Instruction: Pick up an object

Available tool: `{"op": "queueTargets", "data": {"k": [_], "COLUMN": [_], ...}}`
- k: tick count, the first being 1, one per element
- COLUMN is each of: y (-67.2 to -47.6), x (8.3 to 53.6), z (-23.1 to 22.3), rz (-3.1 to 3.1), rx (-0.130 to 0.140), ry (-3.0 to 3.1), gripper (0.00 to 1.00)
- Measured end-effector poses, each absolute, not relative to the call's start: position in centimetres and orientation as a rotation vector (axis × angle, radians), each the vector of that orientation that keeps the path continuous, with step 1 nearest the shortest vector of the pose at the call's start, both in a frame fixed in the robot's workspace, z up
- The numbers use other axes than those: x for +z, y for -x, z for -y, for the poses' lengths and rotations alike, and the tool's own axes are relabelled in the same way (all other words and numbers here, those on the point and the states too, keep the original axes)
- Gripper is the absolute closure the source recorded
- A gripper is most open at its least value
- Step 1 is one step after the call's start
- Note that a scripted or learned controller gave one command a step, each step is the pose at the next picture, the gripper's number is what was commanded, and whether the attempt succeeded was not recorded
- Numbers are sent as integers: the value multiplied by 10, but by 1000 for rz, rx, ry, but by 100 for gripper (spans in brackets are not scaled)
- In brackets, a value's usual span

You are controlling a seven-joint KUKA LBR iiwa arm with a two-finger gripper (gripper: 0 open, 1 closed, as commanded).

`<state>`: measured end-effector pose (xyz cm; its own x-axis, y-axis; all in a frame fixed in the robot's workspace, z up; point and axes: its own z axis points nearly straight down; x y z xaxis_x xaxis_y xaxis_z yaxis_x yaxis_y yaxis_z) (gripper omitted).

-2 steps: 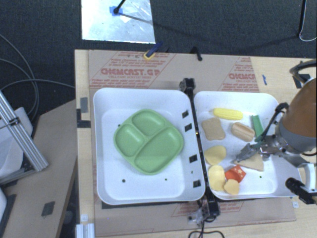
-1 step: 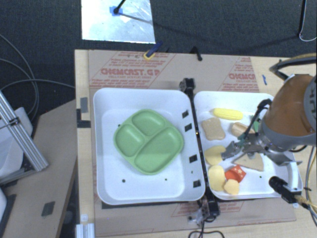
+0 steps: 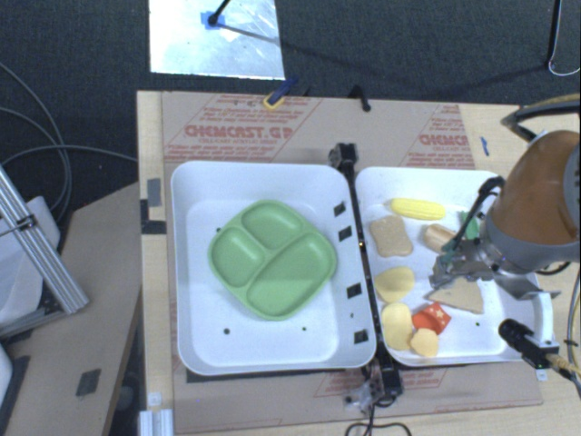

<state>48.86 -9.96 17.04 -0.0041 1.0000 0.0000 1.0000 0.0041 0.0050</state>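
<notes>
"CHEMCAST GP" in red on the brown protective sheet (repeated, partly readable, near the right bin)

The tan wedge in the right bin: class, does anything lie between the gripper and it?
Nothing visible does. The gripper hangs right over the tan wedge in the right bin; the red piece lies beside it, not between.

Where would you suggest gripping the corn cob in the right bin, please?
Probably across the middle of the corn cob, coming straight down from above. It lies flat and lengthwise near the far wall of the right bin, so its narrow width, front to back, suits the pincer; the bread slice lies apart from it.
</notes>
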Motion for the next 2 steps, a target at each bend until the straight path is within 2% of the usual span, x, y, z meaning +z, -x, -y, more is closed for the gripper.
{"op": "queueTargets", "data": {"k": [1,2], "y": [-489,-497], "x": [185,184], "z": [26,-7], "rz": [-2234,-2230], "rx": [7,3], "ry": [-2208,-2212], "gripper": [100,100]}}
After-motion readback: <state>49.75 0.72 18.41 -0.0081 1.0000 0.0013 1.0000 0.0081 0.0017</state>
